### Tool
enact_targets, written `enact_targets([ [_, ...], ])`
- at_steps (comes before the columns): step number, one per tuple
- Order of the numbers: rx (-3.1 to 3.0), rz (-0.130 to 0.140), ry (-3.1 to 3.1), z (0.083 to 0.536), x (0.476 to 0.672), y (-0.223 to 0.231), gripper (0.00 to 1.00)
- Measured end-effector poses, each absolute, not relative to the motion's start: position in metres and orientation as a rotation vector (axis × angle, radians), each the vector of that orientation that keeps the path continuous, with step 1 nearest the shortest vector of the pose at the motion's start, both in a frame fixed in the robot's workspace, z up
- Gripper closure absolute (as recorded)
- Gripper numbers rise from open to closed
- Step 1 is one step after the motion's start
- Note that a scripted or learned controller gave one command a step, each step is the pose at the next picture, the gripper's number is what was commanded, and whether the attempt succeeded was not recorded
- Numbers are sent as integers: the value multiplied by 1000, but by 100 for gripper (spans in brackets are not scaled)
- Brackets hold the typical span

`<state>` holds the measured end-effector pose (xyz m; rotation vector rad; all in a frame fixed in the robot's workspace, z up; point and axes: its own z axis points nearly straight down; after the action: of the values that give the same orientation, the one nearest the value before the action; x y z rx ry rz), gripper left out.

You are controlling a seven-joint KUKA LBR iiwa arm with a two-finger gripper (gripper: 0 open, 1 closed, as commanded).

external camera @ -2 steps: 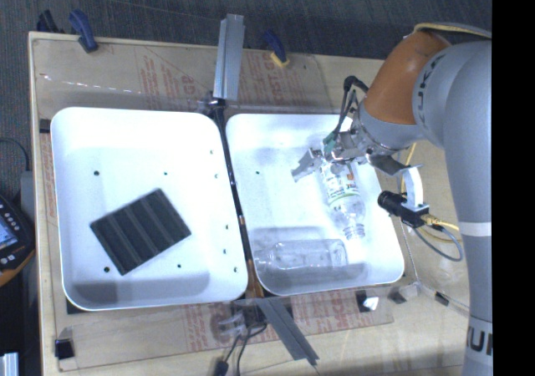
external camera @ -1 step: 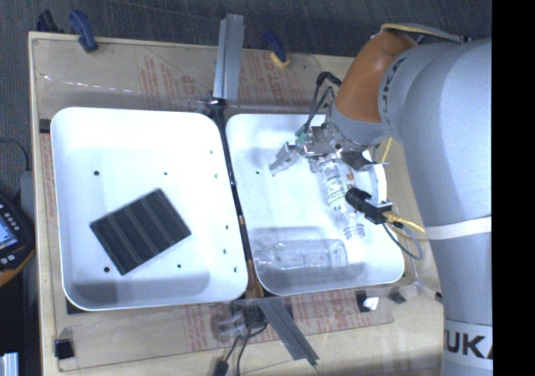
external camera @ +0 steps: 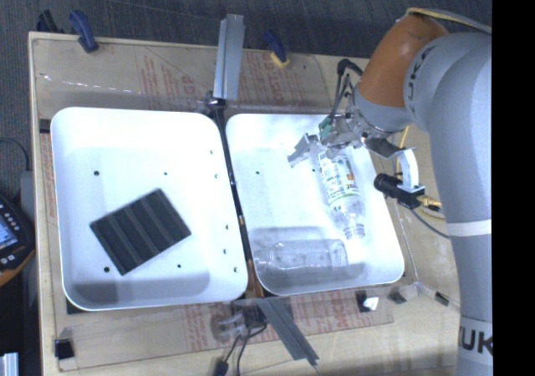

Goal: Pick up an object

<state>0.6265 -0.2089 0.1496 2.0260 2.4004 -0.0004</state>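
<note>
A clear plastic bottle with a white label lies lengthwise along the right side of the right bin, its cap end pointing toward the near edge. A second clear bottle lies crosswise along that bin's near wall. A black ribbed flat pad rests in the left bin. My gripper hangs low at the far end of the right bin, right at the upper end of the labelled bottle. Nothing can be seen held in it.
A metal bar stands at the far end of the divide between the bins. Blue clamps sit on the bench's far edge. My arm's grey body covers the bench's right side.
</note>
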Motion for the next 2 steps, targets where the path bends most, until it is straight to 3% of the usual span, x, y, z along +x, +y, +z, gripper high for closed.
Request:
enact_targets([
  [2, 2026, 0, 2401, 150, 627, -209, 0],
])
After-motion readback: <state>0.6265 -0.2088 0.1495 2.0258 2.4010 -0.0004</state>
